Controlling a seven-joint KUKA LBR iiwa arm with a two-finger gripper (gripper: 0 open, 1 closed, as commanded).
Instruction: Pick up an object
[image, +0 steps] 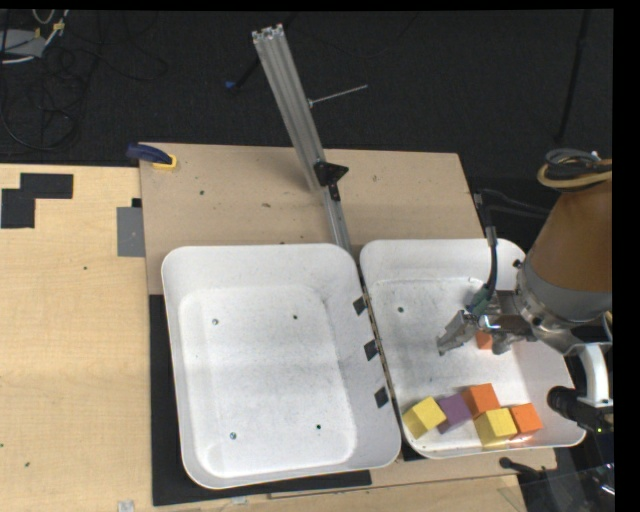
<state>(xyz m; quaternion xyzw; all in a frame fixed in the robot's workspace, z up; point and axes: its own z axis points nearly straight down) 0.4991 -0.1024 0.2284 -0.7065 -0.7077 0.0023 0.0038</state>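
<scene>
My fingers (468, 332) hang over the right bin (420, 270), near its middle, and I cannot tell from here whether they are apart or together. Just beside them, toward the bin's right wall, a small orange-red block (484, 341) peeks out, half hidden behind my wrist; I cannot tell whether it is touching me or only lying underneath.

The blocks I could take lie at the near edge of that same bin, in a huddle that runs as a rough row along the near rim, its long axis lengthwise with that rim. Counted from the end nearest the divider between the bins: one yellow cube (425, 415), one purple block (455, 409) touching it, one orange cube (482, 398) set slightly farther up the bin, a second yellow cube (495, 427), and a second orange cube (525, 418) closest to the right corner. That makes two yellow, two orange, one purple there. They sit corner to corner and are turned at slightly different angles, so each crowds its neighbour's sides.

The left bin (200, 290) stands edge to edge with the right bin on the counter (240, 190).
</scene>
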